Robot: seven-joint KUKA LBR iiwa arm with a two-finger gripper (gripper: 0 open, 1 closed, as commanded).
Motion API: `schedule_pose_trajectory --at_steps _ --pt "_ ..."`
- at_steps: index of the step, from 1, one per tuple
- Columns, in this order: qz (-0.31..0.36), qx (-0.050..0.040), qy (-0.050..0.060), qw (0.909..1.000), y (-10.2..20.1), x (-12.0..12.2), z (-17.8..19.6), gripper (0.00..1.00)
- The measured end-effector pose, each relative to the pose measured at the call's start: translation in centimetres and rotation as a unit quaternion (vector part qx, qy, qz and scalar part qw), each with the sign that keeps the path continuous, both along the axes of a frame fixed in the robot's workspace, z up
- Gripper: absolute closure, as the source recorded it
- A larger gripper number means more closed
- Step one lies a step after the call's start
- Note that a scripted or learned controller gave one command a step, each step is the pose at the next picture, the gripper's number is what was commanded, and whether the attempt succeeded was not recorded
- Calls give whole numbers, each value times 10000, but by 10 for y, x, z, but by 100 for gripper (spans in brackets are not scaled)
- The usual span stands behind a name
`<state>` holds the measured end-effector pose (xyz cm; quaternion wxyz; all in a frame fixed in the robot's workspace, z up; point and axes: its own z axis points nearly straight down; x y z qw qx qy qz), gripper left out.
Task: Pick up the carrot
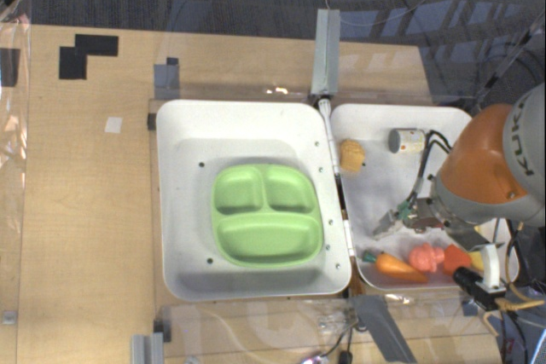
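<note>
Item: carrot (pixel 399 266). Orange with a green tip, lying flat along the near edge of the right bin (pixel 375 183), toward that bin's near-left corner. Just beside it on its right lie a pink toy (pixel 425 257) and a red-orange piece (pixel 456 258), close enough to crowd a grasp.

Item: end effector (pixel 399 217). Hangs over the middle of the right bin, above and a little behind the carrot, apart from it. Nothing sits between its fingers; whether they are spread or closed cannot be told from this slant.

Item: left bin (pixel 171 183). Carries a green divided plate (pixel 267 213) at its centre.

Item: other contents of the right bin. A tan lump (pixel 351 153) near the far-left corner; a small grey cylinder (pixel 406 140) by the far edge.

Step in hand, as judged: approach, carrot not yet grasped. The next move calls for shifting toward the near edge, lining up across the carrot's width, and descending clear of the pink toy.

Writing: none legible.
</note>
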<state>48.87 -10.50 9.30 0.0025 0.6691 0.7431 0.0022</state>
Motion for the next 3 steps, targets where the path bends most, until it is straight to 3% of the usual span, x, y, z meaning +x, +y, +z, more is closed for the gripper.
schedule_pose_trajectory --at_steps 1,2,3 --pt "473 -20 -44 9989 0 2 -2 0" --pt "1689 -19 -5 9856 -26 0 57 0" --pt "1127 -14 2 9936 -42 20 99 0"
